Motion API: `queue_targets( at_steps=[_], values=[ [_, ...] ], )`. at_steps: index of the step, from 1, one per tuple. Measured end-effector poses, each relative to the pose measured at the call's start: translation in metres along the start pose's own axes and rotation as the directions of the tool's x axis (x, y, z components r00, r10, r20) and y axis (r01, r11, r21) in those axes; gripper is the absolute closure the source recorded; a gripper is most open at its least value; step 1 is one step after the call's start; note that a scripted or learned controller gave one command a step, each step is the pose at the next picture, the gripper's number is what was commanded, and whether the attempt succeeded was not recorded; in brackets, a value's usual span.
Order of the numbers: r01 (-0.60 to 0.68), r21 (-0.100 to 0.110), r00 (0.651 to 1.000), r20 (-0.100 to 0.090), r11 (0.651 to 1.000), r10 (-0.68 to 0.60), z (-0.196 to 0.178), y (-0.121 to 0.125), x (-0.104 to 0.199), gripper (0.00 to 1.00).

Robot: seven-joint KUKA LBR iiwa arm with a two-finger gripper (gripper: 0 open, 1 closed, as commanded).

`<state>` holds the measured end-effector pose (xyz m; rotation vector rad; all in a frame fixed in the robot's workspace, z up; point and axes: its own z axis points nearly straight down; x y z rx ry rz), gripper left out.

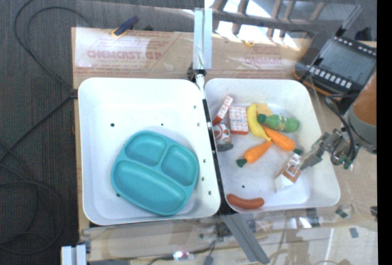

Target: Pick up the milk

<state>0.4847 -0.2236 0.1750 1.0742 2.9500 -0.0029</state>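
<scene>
1. Leftmost, the left bin [92, 135] holds a teal divided plate [156, 172]. Behind it, a paper-covered sheet [119, 54] reads "CHEMCAST".
2. Next, the right bin [306, 92] holds red-and-white packs [231, 115], a banana [254, 123] and carrots [269, 144]. Their labels are too small to read.
3. The milk [290, 169] is probably the white carton with a red label, lying tilted near the bin's right wall, apart from the carrots.
4. Rightmost, the gripper [327, 150] sits just beside the milk's upper end. Whether it is wide or narrow I cannot tell. It should centre over the carton's body, line up across its narrow width, and descend clear of the wall.
</scene>
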Motion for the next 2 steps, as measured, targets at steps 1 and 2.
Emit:
queue_targets(
  at_steps=[1,2],
  values=[
    [-0.273,-0.022,0.961,0.030,0.962,0.273,0.0478,0.0089,-0.0055,1.00],
    [-0.274,-0.015,0.961,0.020,0.962,0.274,0.0530,0.0076,-0.0027,0.00]
  ],
)
